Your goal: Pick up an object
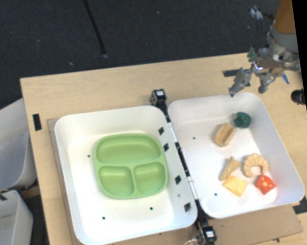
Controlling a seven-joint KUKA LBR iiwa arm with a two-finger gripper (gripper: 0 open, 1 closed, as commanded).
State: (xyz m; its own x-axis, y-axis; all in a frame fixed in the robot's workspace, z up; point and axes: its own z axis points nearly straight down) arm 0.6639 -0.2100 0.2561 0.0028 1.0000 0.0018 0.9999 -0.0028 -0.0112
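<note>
overhead, the end effector (251, 82) hangs spread, holding nothing, above the right bin's (197, 113) far edge.

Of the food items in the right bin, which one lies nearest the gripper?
The dark green ball, at the bin's far edge just below the gripper; the others lie farther forward.

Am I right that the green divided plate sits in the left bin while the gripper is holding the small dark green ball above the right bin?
Not quite. The camera view shows the dark green ball lying in the right bin, apart from the gripper, which holds nothing. The green divided plate does sit in the left bin.
</note>
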